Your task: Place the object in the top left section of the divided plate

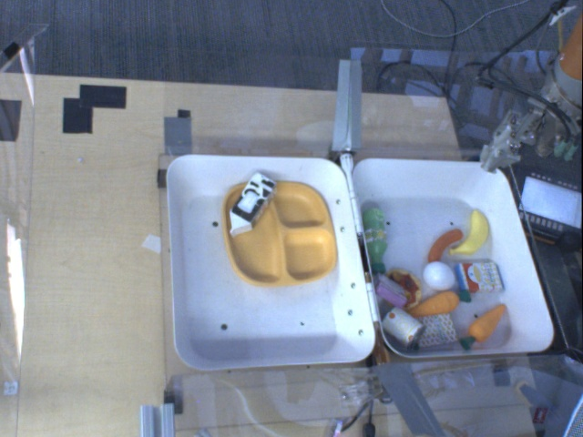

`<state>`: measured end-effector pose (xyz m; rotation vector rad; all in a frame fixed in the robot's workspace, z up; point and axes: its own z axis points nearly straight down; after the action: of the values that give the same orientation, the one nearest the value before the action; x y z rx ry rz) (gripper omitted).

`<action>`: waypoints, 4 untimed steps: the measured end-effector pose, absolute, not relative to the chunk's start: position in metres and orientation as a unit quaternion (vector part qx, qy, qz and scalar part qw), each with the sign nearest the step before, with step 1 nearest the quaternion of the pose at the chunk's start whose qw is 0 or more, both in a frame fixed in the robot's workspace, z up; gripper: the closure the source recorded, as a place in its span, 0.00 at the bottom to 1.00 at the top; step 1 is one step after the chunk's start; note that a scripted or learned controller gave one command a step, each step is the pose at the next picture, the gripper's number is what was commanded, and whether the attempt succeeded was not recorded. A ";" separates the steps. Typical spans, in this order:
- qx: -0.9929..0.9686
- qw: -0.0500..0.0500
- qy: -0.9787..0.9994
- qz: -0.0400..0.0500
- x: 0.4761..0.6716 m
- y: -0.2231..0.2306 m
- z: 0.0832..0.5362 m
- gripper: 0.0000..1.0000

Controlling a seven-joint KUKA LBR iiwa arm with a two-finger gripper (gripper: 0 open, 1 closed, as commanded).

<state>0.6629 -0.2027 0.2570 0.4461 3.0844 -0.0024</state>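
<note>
- The left shallow white bin [196, 271] holds a yellow-orange divided plastic plate [282, 235].
- A small black-and-white patterned carton [252, 200], its print unreadable, lies in the plate's top left section.
- The tool [496, 153] hovers at the right bin's top right corner; whether it is open cannot be told.

A single fixed camera is looking down at a slant on the bench [91, 244]. It is taking in both white bins [196, 335] from moderately far above.

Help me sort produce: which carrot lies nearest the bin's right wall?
The carrot with its green top toward the front; the other carrot lies beneath the white egg, more central.
</note>
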 end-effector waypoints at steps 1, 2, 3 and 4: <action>0.147 0.005 0.989 -0.001 0.579 -0.206 0.201 1.00; -0.003 0.005 1.000 -0.001 0.571 -0.205 0.139 1.00; -0.031 0.007 0.999 -0.001 0.624 -0.205 0.228 1.00; -0.083 0.007 0.997 -0.001 0.633 -0.205 0.239 1.00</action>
<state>0.6334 -0.2045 0.2386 -0.2585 3.1171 -0.0045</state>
